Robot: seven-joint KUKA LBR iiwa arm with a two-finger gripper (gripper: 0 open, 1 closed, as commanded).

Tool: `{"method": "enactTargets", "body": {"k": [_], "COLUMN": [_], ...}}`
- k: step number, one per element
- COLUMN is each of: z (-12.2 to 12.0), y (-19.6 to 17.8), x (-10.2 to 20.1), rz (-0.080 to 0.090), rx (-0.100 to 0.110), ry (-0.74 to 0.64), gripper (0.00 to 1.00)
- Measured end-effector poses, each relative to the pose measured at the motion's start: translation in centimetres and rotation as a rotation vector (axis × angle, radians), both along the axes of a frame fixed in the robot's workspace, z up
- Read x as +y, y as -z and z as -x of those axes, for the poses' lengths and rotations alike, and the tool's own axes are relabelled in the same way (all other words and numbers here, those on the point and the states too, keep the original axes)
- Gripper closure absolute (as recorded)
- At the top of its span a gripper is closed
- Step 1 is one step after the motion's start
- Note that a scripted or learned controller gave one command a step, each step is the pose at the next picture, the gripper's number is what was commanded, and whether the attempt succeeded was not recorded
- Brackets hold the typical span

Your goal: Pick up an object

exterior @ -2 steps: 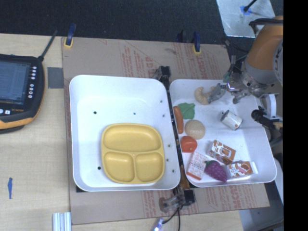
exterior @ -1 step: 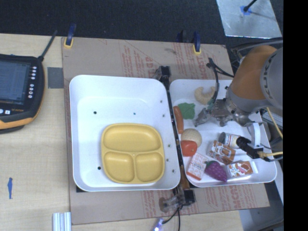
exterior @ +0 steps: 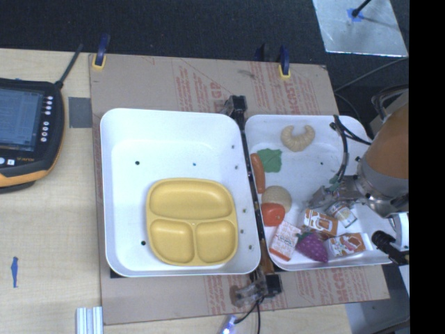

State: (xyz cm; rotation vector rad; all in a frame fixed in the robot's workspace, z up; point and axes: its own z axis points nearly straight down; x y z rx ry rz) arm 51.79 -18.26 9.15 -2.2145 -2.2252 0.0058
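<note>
Carrot [exterior: 258, 172] — long axis along right bin's [exterior: 361, 259] left wall, upright in view.

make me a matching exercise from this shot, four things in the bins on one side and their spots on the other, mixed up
Things:
1. yellow divided tray
2. croissant
3. purple grapes
4. carrot

Places:
A. near edge of the right bin, among the small cartons
B. along the right bin's left wall
C. in the left bin
D. far end of the right bin

Pairs: 1-C, 2-D, 3-A, 4-B
</note>
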Motion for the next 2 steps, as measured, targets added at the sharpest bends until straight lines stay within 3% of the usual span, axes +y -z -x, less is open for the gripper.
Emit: {"method": "enactTargets", "body": {"k": [1, 2], "z": [-0.1, -3.9], "y": [-1.1, -12.3], "x": [0.0, -0.9], "rz": [0.001, 0.000], "rx": [0.000, -0.004], "ry": [-0.005, 0.001], "gripper": [1.00, 1.00]}}
